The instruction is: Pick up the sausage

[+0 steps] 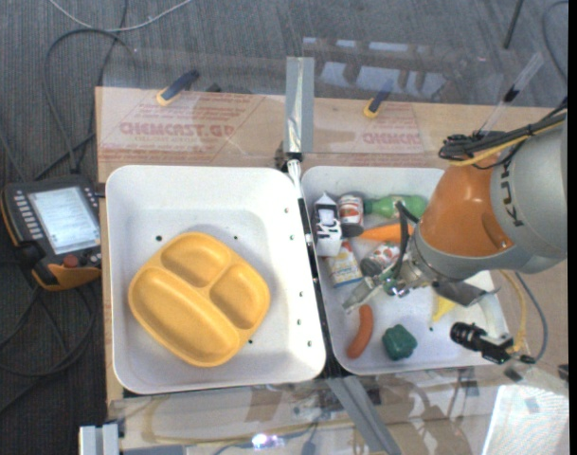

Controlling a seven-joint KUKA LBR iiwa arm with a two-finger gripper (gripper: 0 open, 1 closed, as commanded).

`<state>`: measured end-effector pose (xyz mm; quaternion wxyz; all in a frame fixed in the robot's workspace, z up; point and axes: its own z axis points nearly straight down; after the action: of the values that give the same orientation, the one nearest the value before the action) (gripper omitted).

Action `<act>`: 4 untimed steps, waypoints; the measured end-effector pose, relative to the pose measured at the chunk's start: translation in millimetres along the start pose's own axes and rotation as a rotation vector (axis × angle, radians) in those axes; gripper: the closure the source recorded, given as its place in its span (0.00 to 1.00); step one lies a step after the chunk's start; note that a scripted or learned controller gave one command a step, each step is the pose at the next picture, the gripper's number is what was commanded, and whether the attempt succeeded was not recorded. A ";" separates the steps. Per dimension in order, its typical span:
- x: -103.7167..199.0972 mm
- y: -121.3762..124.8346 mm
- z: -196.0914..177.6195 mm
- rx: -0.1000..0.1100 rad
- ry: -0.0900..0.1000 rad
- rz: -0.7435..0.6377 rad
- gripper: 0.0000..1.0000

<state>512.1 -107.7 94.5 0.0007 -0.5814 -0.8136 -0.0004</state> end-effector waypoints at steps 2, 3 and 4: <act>25.7 5.4 -88.8 0.000 0.001 -0.386 0.00; 14.4 -9.7 -78.3 0.001 0.001 -0.314 0.00; 13.7 -22.6 5.1 -0.006 -0.007 -0.531 0.00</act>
<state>486.3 -102.0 89.4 -0.0039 -0.3474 -0.9377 -0.0010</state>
